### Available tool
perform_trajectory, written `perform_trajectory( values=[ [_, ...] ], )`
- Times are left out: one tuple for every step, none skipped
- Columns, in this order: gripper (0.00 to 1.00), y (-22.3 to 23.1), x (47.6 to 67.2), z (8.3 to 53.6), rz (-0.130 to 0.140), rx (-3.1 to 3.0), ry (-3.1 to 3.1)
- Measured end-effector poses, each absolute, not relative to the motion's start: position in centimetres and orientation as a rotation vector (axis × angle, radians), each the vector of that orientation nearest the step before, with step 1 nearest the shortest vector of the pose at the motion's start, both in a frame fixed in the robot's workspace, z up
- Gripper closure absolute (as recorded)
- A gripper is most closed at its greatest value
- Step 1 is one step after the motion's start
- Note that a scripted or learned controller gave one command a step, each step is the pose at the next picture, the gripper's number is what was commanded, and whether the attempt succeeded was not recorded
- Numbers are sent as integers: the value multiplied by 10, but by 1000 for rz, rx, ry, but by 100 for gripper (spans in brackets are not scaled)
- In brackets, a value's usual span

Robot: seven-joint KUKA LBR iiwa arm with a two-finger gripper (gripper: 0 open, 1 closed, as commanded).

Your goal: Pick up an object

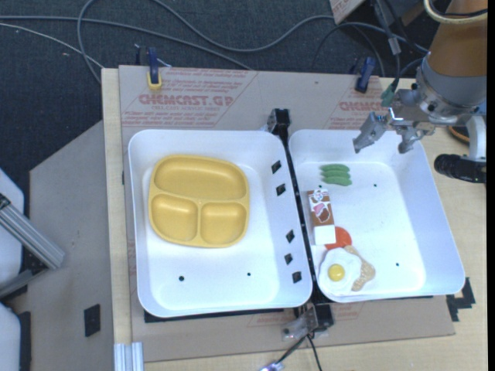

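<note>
My gripper (386, 135) hangs open above the far edge of the right bin (418, 230), with nothing between its fingers. Below and left of it, a green pea pod (336, 175) lies in the bin's far left part. Closer to the front along the bin's left side sit a small brown and white packet (319, 206), a red and white piece (331, 237) and a fried egg on toast (344, 272). None of these touches the gripper.
The left bin (155, 284) holds a yellow three-compartment plate (199, 200). A black divider with clips (288, 207) runs between the bins. Blue clamps (154, 66) hold the board at the back, and cables trail behind it.
</note>
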State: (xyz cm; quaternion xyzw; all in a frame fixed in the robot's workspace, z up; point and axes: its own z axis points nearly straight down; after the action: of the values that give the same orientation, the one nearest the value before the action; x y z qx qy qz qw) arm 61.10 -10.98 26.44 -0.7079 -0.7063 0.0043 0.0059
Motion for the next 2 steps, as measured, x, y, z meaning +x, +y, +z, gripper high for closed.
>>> perform_trajectory(
  values=[
    [0,-110,613,272,1,-2220,-2221],
    [0,-112,602,218,6,-2218,-2216]
  ],
)
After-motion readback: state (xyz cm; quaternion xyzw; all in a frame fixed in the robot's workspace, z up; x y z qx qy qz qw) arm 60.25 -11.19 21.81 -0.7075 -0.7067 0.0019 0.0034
